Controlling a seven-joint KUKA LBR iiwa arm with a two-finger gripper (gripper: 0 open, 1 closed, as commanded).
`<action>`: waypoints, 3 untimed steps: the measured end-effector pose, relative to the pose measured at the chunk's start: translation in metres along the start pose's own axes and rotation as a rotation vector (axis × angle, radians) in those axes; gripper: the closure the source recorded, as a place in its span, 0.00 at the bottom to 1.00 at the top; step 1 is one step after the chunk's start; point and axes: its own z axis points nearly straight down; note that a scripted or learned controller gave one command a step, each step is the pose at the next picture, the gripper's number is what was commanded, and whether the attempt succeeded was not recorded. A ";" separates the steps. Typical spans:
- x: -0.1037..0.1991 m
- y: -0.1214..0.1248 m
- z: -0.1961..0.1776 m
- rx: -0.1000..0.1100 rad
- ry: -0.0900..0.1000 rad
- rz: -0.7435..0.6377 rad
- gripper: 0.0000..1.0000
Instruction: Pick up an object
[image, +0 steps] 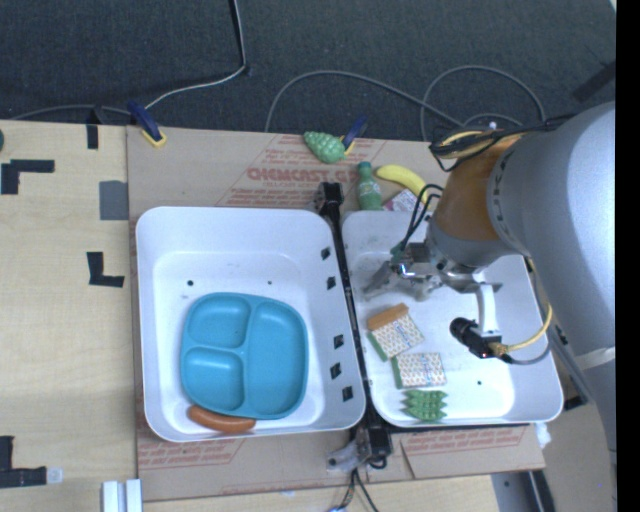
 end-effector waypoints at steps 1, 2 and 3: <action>-0.006 -0.039 -0.001 -0.003 -0.001 -0.001 0.00; -0.006 -0.026 0.000 0.002 0.001 0.001 0.00; -0.007 -0.038 -0.001 -0.005 -0.002 -0.001 0.00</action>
